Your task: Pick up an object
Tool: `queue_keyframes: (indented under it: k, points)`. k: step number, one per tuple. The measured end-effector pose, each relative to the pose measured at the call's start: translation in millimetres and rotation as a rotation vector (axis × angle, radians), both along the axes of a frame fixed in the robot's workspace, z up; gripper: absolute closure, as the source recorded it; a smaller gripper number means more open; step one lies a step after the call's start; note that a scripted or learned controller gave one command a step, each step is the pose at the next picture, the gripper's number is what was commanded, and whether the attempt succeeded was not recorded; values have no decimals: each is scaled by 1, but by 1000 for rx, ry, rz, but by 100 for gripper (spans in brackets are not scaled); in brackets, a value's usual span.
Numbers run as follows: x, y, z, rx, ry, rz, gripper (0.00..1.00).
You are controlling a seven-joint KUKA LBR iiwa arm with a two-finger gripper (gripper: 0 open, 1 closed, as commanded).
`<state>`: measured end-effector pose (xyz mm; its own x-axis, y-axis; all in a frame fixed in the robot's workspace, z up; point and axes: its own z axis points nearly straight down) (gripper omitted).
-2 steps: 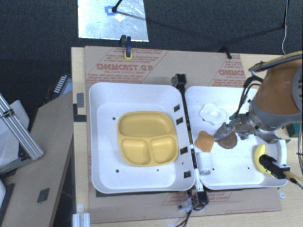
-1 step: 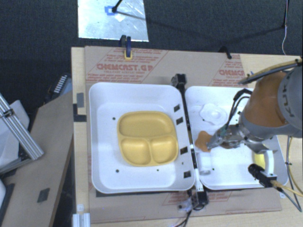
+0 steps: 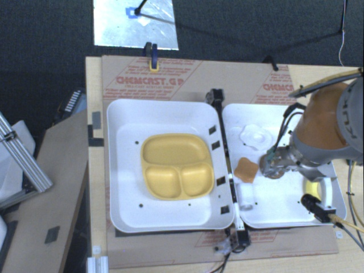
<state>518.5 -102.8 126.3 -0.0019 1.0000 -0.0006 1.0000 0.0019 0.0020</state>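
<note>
- The bench [image 3: 187, 73] is covered with tan cardboard carrying red lettering; two shallow white plastic bins with rounded corners sit on it side by side.
- The left bin [image 3: 122, 152] holds a yellow tray [image 3: 173, 165], smooth and matte, rounded-rectangular, moulded into three hollows: one wide one at 12 o'clock and two smaller ones at 6 o'clock.
- The right bin [image 3: 273, 206] holds a small tan block [image 3: 246, 169], flat-faced, roughly square and sponge-like, lying near the bin's 9 o'clock wall.
- At 12 o'clock from the block lies a crumpled white piece [image 3: 254, 136], glossy and hard to tell from the bin floor.
- A yellow object [image 3: 311, 188] with a curved edge lies toward the bin's 4 o'clock corner, partly hidden by the arm.
- The arm [image 3: 330, 124], grey with a broad orange band, reaches in from 3 o'clock.
- The gripper [image 3: 272, 166], dull grey metal, sits low over the right bin just at 3 o'clock of the block, close beside it; whether they touch cannot be told.
- Whether the gripper is spread or closed cannot be told; nothing shows clasped in it.
- A shiny foil sheet [image 3: 135, 16] lies on the dark floor at 12 o'clock.
</note>
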Motion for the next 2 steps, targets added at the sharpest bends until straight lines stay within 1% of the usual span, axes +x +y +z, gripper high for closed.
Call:
queue_keyframes:
  k: [1,2]
  points:
    - [0,9,58,0,-5,3,100]
    - [-5,9,104,-1,-5,2,100]
